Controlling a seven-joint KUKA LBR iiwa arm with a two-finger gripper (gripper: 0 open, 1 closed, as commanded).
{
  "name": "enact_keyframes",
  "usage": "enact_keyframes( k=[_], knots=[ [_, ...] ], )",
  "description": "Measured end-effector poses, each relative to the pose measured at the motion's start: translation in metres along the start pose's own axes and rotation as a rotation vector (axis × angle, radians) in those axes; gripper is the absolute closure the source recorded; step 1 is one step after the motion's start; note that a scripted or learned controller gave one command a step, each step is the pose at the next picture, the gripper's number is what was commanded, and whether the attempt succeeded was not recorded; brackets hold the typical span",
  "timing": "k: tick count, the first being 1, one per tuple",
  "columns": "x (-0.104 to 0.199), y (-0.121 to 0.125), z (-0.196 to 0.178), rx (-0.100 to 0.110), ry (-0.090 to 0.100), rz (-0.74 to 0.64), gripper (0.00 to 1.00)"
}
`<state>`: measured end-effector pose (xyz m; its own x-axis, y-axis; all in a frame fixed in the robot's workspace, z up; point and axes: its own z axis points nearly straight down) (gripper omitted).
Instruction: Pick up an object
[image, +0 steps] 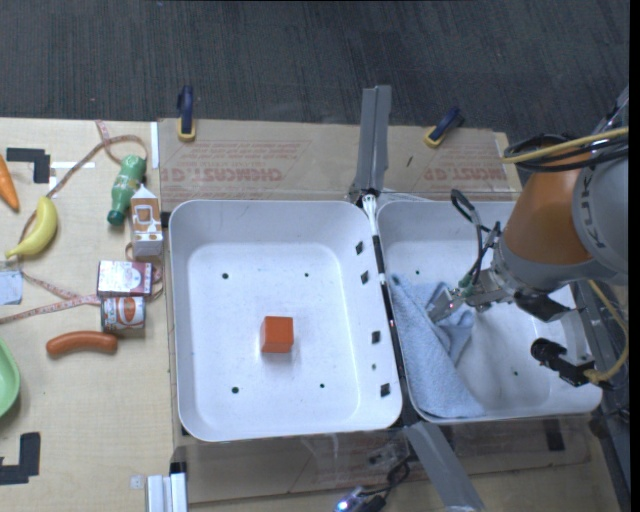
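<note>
The big grey arm (590, 215) with its orange band reached in from the right, over the right bin (520, 408). Its pincer (452, 303) was down low in that bin, right at a bunched-up part of a light blue cloth (432, 365). A fold of the cloth stood up between the pincer's tips, so the pincer looked pressed together on the cloth. The rest of the cloth lay flat along the left side of that bin, down to its near edge. In the left bin (190, 330) sat a small orange block (278, 334), all by itself near the middle, well away from the pincer. On the bench (70, 400) to the left of the bins lay some play food: a yellow banana (34, 230), a green bottle (126, 187), a small carton (146, 225), a can (124, 313) and a red sausage (82, 344). A carrot (7, 184) peeked in at the far left edge. Brown cardboard (270, 163) lay behind the bins, held by blue and yellow clamps (185, 112).
</note>
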<state>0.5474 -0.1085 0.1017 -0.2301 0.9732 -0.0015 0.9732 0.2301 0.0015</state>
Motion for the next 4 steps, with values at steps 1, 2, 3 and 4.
enact_keyframes(
  k=[1, 2, 3, 4],
  knots=[
    [-0.018, 0.025, 0.010, 0.002, 0.000, 0.075, 0.00],
    [-0.002, 0.017, 0.010, 0.002, 0.001, -0.083, 0.00],
    [-0.005, 0.023, 0.010, 0.001, 0.000, -0.143, 0.00],
    [0.001, -0.002, 0.010, 0.001, 0.001, -0.217, 0.00]
  ],
)
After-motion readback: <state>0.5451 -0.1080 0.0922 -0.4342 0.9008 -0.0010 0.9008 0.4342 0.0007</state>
